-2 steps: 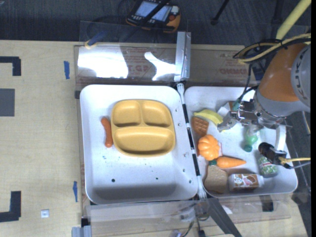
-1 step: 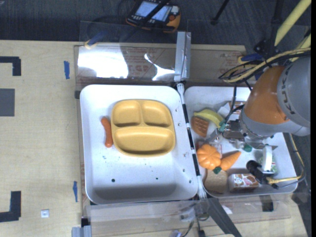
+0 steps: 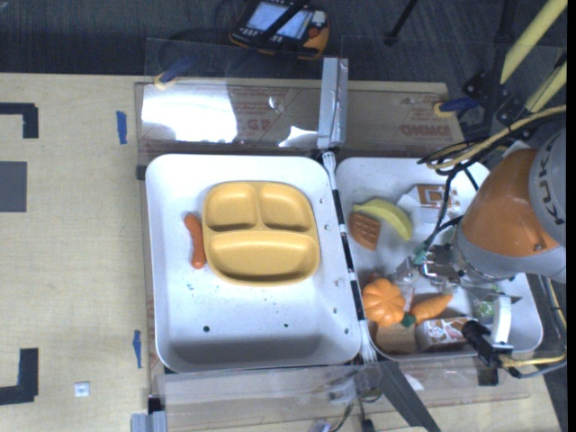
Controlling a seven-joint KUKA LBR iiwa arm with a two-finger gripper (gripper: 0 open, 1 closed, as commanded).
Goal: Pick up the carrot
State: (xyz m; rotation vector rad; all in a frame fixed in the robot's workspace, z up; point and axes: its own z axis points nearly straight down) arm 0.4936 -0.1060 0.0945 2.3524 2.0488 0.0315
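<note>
While the end effector [image 3: 430, 268] hovers lower right — grip state unclear — treat the carrot [image 3: 429, 307] beside the pumpkin [image 3: 385, 302] as light, smooth plastic; pinch mid-body.

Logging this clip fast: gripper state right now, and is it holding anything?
Gripper: cannot be told; it sits low in the right bin just above the carrot, with no object seen in it.

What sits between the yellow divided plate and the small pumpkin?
In the camera view, the bins' two side walls lie between the yellow plate and the pumpkin; otherwise white bin floor.
</note>
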